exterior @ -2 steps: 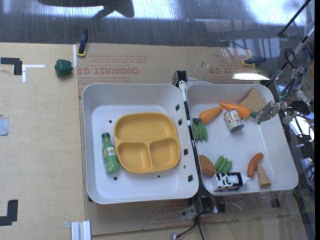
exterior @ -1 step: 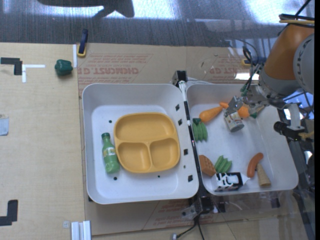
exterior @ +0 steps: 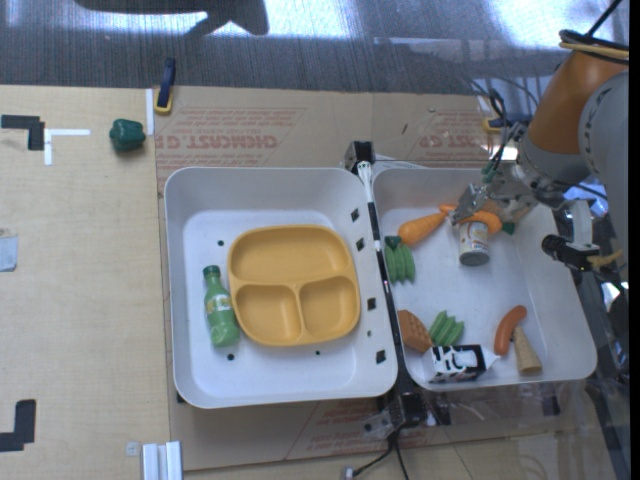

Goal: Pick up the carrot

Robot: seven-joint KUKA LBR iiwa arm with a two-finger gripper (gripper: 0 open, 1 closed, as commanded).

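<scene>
Carrot (exterior: 422, 227) lies in your right bin (exterior: 560, 360), upper left part, long axis slanting up-right toward the gripper (exterior: 478, 208). Gripper sits just right of its upper end; can't tell its jaw state. Can (exterior: 474, 242) stands just below the gripper.

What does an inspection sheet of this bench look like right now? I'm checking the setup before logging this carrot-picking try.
Surface: two white bins side by side on cardboard.
Job's things: carrot in right bin, upper left.
Clutter: can, green pods, sausage; yellow tray and green bottle in left bin.
Grippers: gripper over the can, beside the carrot.
Cables: black cable at front edge.
Surroundings: green object on bench.
</scene>
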